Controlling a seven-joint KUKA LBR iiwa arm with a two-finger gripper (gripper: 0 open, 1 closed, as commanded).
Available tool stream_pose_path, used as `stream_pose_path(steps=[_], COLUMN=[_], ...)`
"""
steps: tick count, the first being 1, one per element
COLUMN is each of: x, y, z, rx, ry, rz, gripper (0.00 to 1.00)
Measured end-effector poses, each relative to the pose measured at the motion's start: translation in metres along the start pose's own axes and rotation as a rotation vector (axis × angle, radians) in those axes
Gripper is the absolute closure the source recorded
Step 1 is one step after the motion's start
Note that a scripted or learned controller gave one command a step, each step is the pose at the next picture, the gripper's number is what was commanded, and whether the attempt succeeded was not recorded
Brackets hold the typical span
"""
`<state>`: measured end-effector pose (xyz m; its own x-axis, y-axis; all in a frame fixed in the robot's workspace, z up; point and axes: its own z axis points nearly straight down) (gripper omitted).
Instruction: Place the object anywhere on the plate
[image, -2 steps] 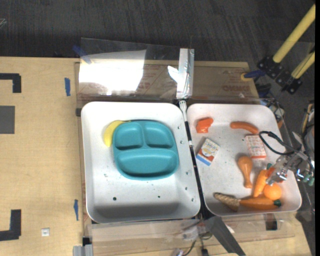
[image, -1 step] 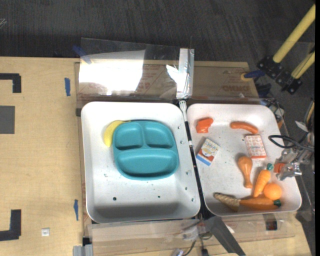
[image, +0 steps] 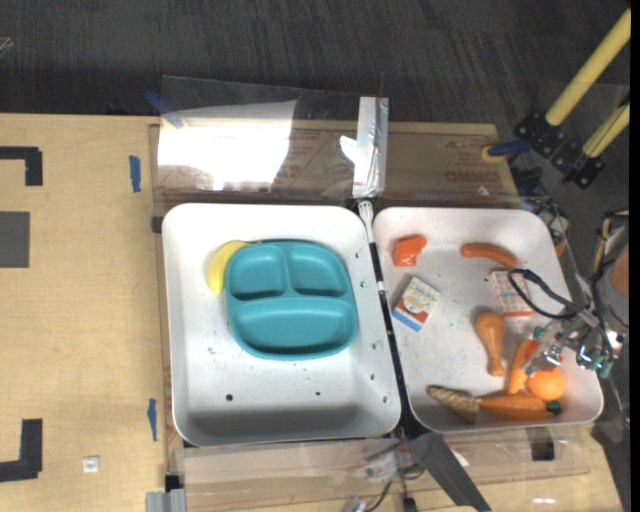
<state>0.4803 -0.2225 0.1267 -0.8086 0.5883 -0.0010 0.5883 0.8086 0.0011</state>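
The gripper (image: 562, 347) is seen at the near right corner of the right bin (image: 450, 300), low over a cluster of toy food; whether it is open, closed or gripping anything cannot be told from this view. Just below it lies an orange ball (image: 546, 385), perhaps touching the metal parts, though the view is too cluttered to be sure. A carrot (image: 508, 406) is laid along the bin's near wall, with a brown cone (image: 455, 400) at its left end. A drumstick (image: 490, 338) is seen just left of the gripper. Farther off, a sausage (image: 489, 254) and an orange piece (image: 408, 249) are found near the far wall, and a small carton (image: 416, 303) is placed toward the bin's left side. A black cable (image: 535, 290) is looped above the gripper. In the left bin (image: 200, 300) a teal plate (image: 291, 297) with three compartments is set, and a yellow thing (image: 218, 263) is partly tucked under its far left edge.
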Motion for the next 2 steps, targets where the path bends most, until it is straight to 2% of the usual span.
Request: stream_pose_path(steps=[1, 2], x=[-0.009, -0.007], y=[0.010, 0.003], z=[0.016, -0.086], rx=[-0.027, -0.001], ry=[-0.020, -0.010], rz=[0.527, 0.069], gripper=[1.00, 1.00])
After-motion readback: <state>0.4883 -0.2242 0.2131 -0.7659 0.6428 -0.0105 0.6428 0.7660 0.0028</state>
